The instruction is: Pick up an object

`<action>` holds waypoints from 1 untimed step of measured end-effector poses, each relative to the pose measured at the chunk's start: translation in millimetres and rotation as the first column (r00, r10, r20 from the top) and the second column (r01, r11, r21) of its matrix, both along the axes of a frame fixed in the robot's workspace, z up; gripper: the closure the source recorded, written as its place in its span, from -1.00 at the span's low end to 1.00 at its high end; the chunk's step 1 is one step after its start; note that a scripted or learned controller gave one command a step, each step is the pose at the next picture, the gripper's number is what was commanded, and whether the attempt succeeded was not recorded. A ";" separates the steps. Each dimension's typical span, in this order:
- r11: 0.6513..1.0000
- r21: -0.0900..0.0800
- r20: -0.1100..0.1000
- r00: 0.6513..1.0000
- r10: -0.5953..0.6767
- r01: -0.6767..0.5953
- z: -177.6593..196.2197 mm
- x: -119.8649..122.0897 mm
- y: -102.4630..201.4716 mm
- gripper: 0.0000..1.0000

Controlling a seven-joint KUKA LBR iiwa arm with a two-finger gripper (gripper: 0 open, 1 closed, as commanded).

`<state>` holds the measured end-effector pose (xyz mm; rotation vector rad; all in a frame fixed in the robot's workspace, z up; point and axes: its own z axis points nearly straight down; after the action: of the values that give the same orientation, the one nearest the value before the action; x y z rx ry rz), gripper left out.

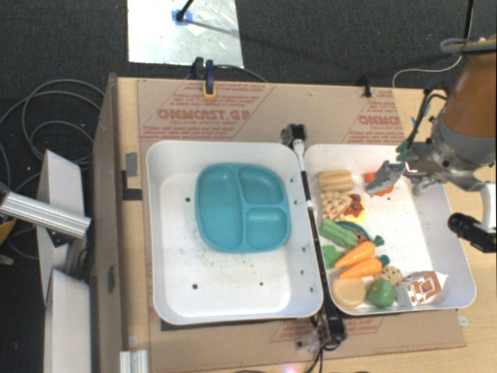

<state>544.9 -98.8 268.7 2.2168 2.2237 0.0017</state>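
Even, bright overhead light; glare washes the white bins (178, 301); soft shadows; arm (470, 92) at right edge slightly blurred.

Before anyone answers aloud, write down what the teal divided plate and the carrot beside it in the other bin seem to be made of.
Teal plate: likely moulded plastic, matte, judging by its uniform colour and soft rounded compartment ridges. Carrot: probably toy plastic, smooth with a slight sheen and flat, even orange; the view is too coarse to be sure.

We see a small orange-red toy object (380, 179) near the right bin's far edge; it sits apart from the food pile, possibly between fingertips.
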 end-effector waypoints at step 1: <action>1.000 0.000 -0.007 1.000 -0.005 0.005 -84.2 1.6 -38.2 -1.00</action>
<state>546.5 -137.0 184.5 2.2261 2.2215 -0.0063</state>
